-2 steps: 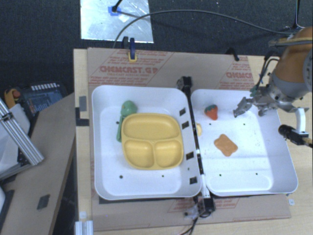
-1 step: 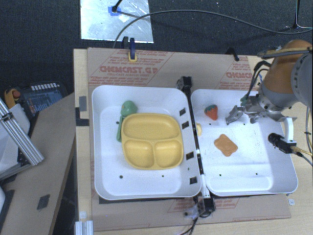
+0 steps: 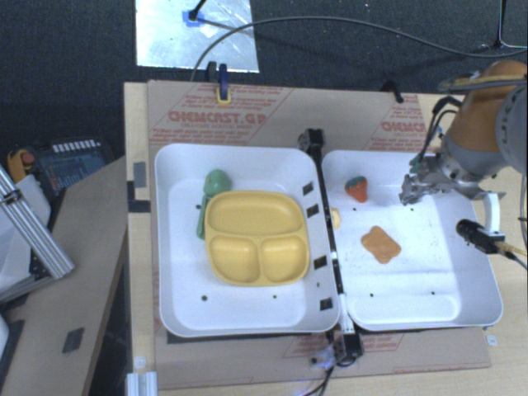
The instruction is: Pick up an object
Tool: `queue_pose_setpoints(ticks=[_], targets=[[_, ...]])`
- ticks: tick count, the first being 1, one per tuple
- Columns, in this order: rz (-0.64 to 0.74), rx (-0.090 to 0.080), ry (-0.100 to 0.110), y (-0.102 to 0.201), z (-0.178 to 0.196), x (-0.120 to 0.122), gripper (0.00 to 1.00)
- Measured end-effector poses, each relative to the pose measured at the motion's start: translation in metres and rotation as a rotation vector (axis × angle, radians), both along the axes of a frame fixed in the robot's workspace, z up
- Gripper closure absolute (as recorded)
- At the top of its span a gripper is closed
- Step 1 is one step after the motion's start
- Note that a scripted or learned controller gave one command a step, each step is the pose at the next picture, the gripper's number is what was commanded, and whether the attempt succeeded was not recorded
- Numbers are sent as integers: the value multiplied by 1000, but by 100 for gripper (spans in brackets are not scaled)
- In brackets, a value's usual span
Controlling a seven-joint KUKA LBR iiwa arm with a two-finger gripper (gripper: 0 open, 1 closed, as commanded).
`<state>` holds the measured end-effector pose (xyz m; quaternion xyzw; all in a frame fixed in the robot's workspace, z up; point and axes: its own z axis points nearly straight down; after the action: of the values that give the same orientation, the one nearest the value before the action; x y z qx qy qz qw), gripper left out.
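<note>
The right bin holds a small red strawberry-like piece with a green top near its back left. A flat tan-orange piece lies near the bin's middle, and a small yellow bit rests against the left wall. My gripper hangs over the back of this bin, to the right of the red piece and apart from it. Nothing shows between its tips.
The left bin carries a yellow divided plate with a green item lying behind and beside it. A black-clipped divider separates the two bins. The grey arm with its orange band comes in from the right.
</note>
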<state>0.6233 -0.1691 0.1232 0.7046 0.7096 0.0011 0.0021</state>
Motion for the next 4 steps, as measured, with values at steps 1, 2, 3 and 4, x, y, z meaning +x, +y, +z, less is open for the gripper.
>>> queue_pose_setpoints(ticks=[1, 2, 3, 4], targets=[[-2, 0, -1, 0, 45, -3, 100], [-1, 0, -3, 9, 105, -2, 100], [-1, 0, 0, 9, 131, -1, 100], [1, 3, 5, 53, 121, -17, 100]])
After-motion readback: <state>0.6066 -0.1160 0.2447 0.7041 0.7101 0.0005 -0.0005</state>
